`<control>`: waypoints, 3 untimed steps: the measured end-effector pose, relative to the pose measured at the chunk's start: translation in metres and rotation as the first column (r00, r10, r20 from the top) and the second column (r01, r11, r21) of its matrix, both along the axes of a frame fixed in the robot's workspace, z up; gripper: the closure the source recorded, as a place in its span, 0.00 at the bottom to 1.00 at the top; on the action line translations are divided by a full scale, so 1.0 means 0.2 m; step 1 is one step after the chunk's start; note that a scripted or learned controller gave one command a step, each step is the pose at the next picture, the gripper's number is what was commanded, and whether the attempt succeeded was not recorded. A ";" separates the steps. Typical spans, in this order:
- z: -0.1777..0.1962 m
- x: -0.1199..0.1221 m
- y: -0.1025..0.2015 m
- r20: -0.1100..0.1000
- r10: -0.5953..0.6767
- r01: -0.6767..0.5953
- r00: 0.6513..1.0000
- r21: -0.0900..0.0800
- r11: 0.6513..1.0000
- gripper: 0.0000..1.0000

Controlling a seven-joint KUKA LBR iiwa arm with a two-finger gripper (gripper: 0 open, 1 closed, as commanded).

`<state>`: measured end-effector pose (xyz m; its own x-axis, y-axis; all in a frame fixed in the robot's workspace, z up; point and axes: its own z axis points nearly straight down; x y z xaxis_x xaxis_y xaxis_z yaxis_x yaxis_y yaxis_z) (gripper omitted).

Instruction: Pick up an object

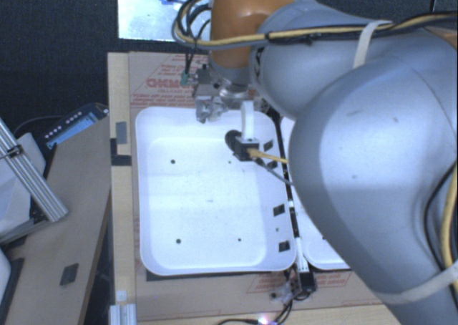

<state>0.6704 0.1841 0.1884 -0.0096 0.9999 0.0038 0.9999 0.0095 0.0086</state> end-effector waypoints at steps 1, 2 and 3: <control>0.16 -0.01 0.18 -0.004 -0.002 0.002 1.000 -0.001 1.000 1.00; 0.20 -0.01 0.25 -0.006 -0.003 0.003 1.000 -0.003 1.000 1.00; 0.18 -0.01 0.25 -0.007 -0.003 0.003 1.000 -0.004 1.000 1.00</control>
<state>0.6686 0.2345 0.2248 -0.0066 1.0000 0.0003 1.0000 0.0066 0.0013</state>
